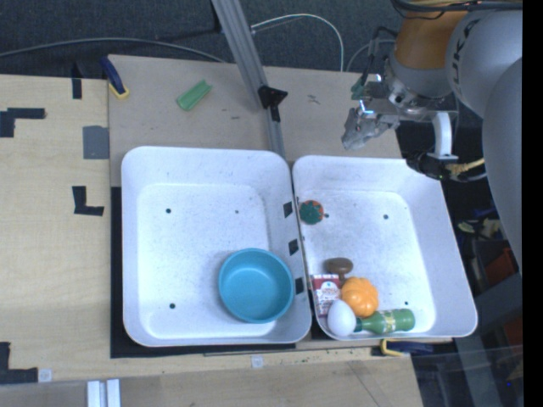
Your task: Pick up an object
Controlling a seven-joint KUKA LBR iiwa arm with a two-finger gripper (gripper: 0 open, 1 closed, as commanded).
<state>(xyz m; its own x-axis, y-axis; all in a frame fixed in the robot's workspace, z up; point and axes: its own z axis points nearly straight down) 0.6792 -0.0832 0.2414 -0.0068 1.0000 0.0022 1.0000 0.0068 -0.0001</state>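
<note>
Claw [358,134] hangs over the bare table [170,125] just beyond the far rim of the right bin [424,253], near that bin's far left corner. Nothing between its tips; whether it is released or clenched I cannot tell at this angle. Grey arm with orange band [433,24] enters from the upper right.

Right bin contents, clustered at the near left corner: white egg-shaped object [341,319] touching an orange round fruit [360,295]; a green bottle [389,320] lying on its side along the near wall, just beside the egg; a small red-and-white carton [325,293] against the left wall; a brown flat piece [338,266] just above the orange. Apart from these, a small green-and-red ball [311,212] sits near the left wall, farther up the bin. All well apart from the claw.

Left bin [153,227]: one blue bowl [255,285], upright, at the near right corner.

On the table beyond the bins: a green block [193,95], a blue-and-yellow clamp [114,78], and a slanted metal pole [246,49].
</note>
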